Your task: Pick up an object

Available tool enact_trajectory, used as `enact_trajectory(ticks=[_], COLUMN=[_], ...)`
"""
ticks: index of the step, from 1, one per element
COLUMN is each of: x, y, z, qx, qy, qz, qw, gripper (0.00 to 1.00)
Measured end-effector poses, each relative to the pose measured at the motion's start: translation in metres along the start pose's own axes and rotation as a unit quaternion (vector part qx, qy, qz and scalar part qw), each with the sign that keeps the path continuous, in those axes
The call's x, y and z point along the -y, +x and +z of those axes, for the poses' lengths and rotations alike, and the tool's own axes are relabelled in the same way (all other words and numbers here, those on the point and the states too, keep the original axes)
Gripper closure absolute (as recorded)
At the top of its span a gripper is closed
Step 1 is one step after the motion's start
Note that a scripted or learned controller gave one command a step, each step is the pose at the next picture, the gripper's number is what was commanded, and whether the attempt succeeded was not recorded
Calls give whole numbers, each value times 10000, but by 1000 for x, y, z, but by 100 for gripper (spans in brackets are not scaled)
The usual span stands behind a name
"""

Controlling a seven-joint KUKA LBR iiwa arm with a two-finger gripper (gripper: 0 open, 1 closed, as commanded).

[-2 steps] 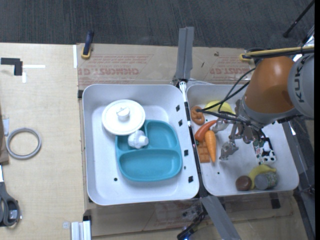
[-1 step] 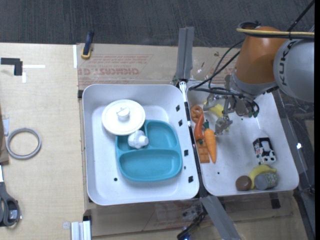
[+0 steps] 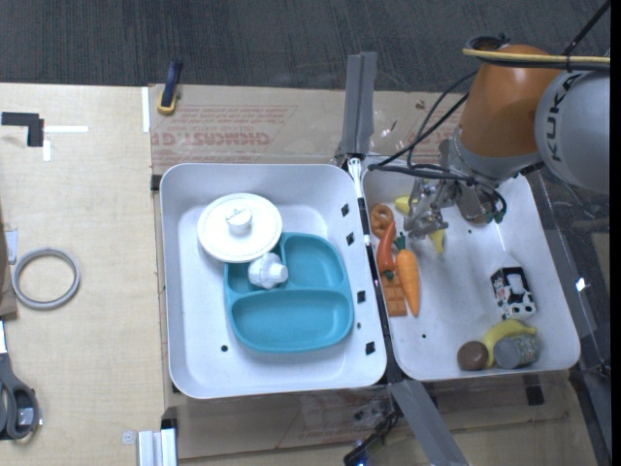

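A pale wood-grain surface point(image 3: 78, 357) beneath dark carpet carries cardboard, a grey tape ring point(image 3: 44, 278) and two glossy white plastic bins. The left bin point(image 3: 184, 357) holds a smooth teal divided tray point(image 3: 291, 314) and a round white lid point(image 3: 240, 227); the right bin point(image 3: 543, 250) holds a tapered orange carrot point(image 3: 408, 280), a cow-patterned block point(image 3: 512, 292) and a brown ball point(image 3: 473, 355). The metal gripper point(image 3: 427, 216) hangs low in the right bin just beside the carrot's top; whether it is parted or closed I cannot tell.

From the upper right of the frame the grey arm point(image 3: 580, 124) with its orange band point(image 3: 505, 100) reaches down and leftward, its gripper point(image 3: 424, 219) hanging low, right of centre, pointing downward.
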State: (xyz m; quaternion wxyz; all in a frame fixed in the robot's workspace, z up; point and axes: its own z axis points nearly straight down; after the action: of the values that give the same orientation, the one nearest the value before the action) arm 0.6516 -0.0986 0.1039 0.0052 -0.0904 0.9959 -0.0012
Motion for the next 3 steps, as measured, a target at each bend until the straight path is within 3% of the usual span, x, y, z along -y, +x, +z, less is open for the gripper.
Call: enact_trajectory(ticks=[1,2,3], x=[-45,-26,-25], y=[-18,-15,-17], z=[-110,-166,-177], qx=[-14,-18,14], qy=[-13,-14,-11], qz=[414,-703,-690], qw=[9991,9975,9976], gripper=[100,100,100])
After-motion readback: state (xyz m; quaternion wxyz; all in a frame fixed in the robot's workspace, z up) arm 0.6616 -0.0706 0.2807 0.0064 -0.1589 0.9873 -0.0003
